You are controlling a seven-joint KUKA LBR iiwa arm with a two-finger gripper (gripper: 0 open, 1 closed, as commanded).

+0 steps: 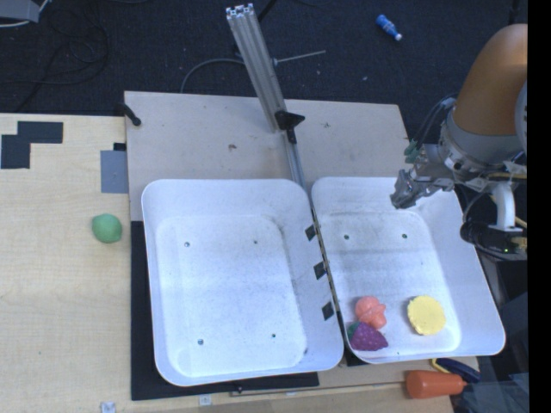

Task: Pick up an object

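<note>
While end effector (406,193) grip unreadable | yellow object (426,315) well apart, same bin (469,265)

End effector (406,193) above right bin (465,256)

Count of items on and around the bench, one arm present.

Two white bins: left bin (228,282), right bin (387,248). Three small objects lay in the right bin, all well below the gripper (405,194) toward the near rim: one orange-pink lump (370,309), one purple grape-like piece (368,337), one yellow piece (426,315). One green ball (107,228) sat far to the left of the fingers, outside both bins. One orange object (435,384) lay below the right bin. One blue item (389,27) lay on the dark floor above.
</note>
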